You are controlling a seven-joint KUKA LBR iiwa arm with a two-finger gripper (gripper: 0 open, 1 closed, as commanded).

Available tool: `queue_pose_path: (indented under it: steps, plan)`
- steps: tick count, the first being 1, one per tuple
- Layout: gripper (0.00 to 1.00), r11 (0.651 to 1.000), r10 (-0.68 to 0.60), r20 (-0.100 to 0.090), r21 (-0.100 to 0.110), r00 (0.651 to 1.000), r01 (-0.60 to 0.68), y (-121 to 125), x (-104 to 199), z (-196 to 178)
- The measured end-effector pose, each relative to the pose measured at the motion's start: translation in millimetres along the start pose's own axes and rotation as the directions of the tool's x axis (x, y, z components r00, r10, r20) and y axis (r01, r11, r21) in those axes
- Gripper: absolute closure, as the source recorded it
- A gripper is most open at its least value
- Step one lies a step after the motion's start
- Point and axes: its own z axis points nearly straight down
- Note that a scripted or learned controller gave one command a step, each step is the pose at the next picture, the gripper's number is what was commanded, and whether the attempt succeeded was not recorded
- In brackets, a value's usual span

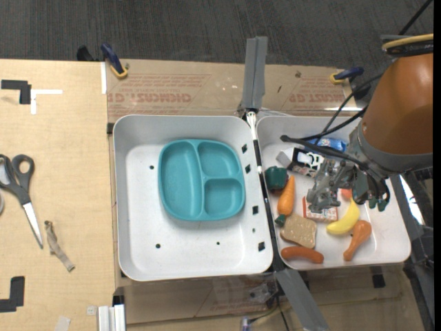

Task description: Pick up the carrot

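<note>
The gripper (324, 197) is hovering just right of the carrot (286, 194); finger state cannot be told. Carrot is lying ungrasped; pickup is pending.

Arm (406, 109) running off the right edge, its bulk covering the bin's (393, 254) far corner; gripper (324, 197) fingers blurring together, too small to tell; red-and-white packet (321, 214) lying partly hidden beneath the gripper
</note>
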Motion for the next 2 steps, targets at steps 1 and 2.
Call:
queue_pose_path:
  steps: [1,2]
  plan:
    - [0.0,1.0,0.0,0.0,0.0,1.0,0.0,0.2,0.1,0.1]
    - [0.0,0.999,-0.032,-0.003,0.0,0.999,0.032,8.3,-51.3,73.7]
